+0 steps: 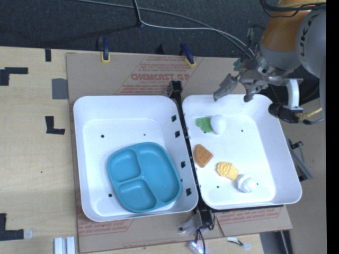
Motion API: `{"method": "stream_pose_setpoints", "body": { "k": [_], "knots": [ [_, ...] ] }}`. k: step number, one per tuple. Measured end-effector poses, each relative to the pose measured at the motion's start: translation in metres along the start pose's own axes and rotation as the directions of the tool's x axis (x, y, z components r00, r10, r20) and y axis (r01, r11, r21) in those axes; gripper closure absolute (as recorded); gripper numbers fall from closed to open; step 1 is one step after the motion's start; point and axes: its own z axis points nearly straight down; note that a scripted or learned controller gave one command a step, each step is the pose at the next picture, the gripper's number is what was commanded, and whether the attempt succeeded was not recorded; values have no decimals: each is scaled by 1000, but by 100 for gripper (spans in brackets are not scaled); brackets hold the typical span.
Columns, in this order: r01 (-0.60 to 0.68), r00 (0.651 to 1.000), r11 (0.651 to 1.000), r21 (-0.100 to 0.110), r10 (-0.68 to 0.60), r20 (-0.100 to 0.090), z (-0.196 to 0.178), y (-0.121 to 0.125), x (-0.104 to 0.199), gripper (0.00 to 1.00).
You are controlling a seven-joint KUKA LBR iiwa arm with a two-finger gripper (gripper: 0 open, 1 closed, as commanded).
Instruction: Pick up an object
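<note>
The gripper [235,90] hung with its fingers spread and nothing between them over the far rim of the right bin [275,142], and the nearest object, a white-and-green piece [213,124], lay just below-left of it on the bin floor.

Bench surroundings, viewed from above.
A cardboard sheet [153,75] is covering the pale wooden bench [32,157]; two clamps [106,51] are gripping its far edge, and a cable [159,23] is trailing across dark flooring [63,15].
</note>
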Motion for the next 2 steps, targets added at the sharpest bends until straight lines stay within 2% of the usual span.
{"method": "stream_pose_setpoints", "body": {
  "k": [1, 2],
  "knots": [
    [-52, 999, 999, -13, 52, 0, -114, -86, -20, 0],
    [-2, 1000, 1000, 4, 2, -1, -72, -10, -65, 0]
  ]
}}
